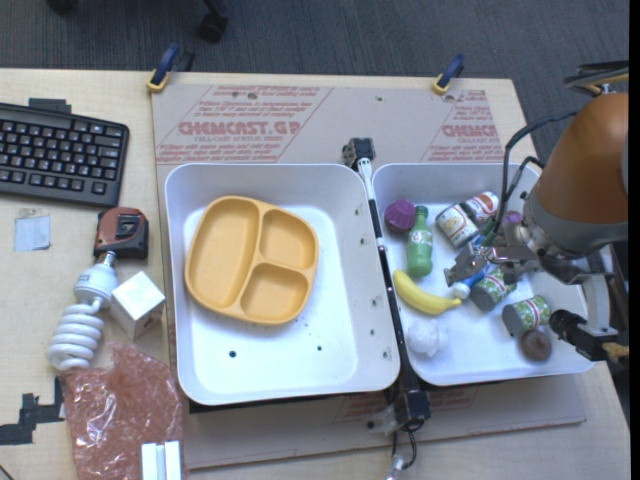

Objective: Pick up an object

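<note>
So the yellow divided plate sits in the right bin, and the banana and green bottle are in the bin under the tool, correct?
Not quite. The camera view shows the yellow divided plate in the left bin, not the right. The rest holds: the banana and green bottle lie in the right bin, where the tool is.

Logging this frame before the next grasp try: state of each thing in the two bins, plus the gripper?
Divided yellow plate: flat, right side up, left bin.
Green bottle: lying on its side, right bin.
Banana: lying flat, below the bottle.
Purple toy: resting by the bottle's cap.
White crumpled object: resting below the banana.
Small cans: tipped over, right bin.
Gripper: low among the cans; hold unclear.
</note>
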Motion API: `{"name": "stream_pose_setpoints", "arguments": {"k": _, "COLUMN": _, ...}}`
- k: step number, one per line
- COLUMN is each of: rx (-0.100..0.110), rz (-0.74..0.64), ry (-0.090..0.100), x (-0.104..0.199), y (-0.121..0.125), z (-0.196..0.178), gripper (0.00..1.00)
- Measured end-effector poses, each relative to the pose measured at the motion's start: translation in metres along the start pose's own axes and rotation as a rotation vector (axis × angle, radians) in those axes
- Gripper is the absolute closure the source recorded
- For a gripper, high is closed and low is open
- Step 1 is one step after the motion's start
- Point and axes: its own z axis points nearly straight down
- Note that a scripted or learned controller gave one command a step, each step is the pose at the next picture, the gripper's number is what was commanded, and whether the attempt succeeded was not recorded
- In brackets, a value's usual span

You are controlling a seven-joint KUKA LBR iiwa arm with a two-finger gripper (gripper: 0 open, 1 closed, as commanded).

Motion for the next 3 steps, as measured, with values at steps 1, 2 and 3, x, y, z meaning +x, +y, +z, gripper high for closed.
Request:
{"name": "stream_pose_setpoints", "arguments": {"k": 1, "rx": -0.001, "rz": 0.003, "ry": 0.000, "x": 0.002, "y": -0.013, "z": 0.102, "gripper": 0.00}}
{"name": "stream_pose_setpoints", "arguments": {"k": 2, "rx": -0.003, "rz": 0.004, "ry": 0.000, "x": 0.001, "y": -0.012, "z": 0.092, "gripper": 1.00}}
{"name": "stream_pose_setpoints", "arguments": {"k": 3, "rx": -0.002, "rz": 0.002, "ry": 0.000, "x": 0.069, "y": -0.031, "z": 0.002, "gripper": 1.00}}
